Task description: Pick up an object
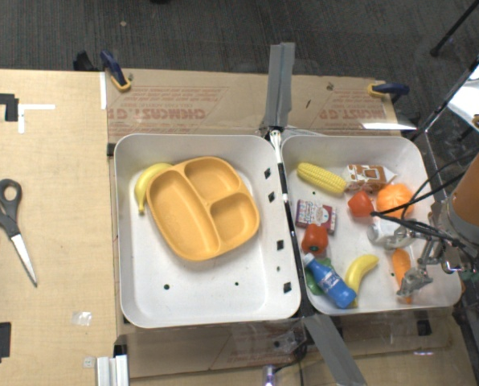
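The right bin [412, 155] holds a corn cob [321, 178], a brown and white carton [366, 174], an orange [394, 197], a red tomato [359, 205], a maroon packet [314, 214], a red pepper [315, 238], a blue bottle [330, 282], a small banana [360, 269] and an orange carrot [400, 263]. My gripper [417, 275] hangs low over the bin's front right corner, just right of the carrot. I see nothing clearly held in it. A silvery object [382, 233] lies just left of the wrist.
The left bin [191, 296] carries a yellow divided plate [203, 207] with a banana [146, 183] at its left rim. Scissors [10, 223] lie on the wooden bench at far left. Black cables [432, 187] cross the right bin's right edge.
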Available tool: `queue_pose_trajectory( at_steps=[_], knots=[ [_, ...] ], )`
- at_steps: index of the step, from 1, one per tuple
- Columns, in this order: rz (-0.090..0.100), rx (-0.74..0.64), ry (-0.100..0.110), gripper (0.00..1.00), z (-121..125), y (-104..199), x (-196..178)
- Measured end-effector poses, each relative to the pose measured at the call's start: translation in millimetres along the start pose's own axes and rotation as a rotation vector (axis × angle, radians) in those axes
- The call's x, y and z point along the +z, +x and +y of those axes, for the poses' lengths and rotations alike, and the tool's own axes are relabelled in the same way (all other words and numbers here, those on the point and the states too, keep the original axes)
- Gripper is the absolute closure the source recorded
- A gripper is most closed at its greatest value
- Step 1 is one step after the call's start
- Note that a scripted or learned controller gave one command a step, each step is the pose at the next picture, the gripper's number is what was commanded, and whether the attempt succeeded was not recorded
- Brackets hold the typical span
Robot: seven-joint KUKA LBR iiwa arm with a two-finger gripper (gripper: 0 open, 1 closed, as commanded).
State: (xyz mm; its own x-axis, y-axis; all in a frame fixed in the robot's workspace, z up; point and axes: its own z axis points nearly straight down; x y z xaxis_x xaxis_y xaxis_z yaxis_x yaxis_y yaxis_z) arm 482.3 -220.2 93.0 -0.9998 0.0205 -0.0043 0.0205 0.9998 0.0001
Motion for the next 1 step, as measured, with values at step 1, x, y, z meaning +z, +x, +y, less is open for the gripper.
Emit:
queue_pose_trajectory(
  at_steps=[1],
  knots=[
    [-0.007,-0.003,0.001,1.00,0.9,-2.9,-10.2]
  ],
)
